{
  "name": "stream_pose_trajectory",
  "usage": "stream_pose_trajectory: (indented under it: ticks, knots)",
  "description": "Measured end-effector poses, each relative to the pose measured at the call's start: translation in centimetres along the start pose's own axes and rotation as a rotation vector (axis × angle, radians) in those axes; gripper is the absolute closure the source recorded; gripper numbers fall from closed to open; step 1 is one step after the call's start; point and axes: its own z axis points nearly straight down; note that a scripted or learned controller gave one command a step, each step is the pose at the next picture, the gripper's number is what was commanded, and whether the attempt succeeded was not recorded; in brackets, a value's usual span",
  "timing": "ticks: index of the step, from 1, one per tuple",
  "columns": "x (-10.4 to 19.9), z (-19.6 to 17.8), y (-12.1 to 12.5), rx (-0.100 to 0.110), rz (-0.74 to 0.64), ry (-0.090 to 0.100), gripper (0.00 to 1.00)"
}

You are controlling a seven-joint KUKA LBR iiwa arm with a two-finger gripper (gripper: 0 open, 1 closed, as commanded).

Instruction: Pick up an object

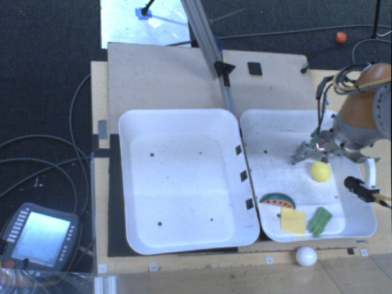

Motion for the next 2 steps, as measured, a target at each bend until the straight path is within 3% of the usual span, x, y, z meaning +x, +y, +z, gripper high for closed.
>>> stream_pose_trajectory:
  ticks: [1,2]
  knots:
    - [0.0,-1.3,0.1,-0.004,-0.001,-0.001,1.00]
    - [-0.8,-5.9,0.2,-0.005,0.000,-0.001,1.00]
